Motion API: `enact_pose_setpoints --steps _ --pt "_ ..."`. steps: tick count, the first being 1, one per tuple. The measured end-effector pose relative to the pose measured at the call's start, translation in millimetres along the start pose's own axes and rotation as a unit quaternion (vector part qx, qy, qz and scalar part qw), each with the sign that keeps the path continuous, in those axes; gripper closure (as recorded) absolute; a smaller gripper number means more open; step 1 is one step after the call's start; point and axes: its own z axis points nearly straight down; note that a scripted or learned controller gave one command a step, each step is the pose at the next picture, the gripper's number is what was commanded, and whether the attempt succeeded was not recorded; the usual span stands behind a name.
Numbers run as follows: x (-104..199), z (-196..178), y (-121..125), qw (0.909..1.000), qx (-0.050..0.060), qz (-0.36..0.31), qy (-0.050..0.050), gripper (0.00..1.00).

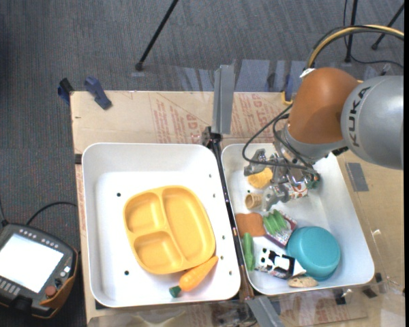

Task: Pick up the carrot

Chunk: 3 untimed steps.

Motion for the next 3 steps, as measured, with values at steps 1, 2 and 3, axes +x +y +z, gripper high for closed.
enact_pose_setpoints --steps 1,2,3 --pt "5 11 5 0.9998 0.0 0.022 0.0 0.0" --pt "3 0 6 0.9998 0.0 0.02 -0.002 1.0" --pt "83 -94 25 0.9975 0.002 0.07 -0.004 1.0"
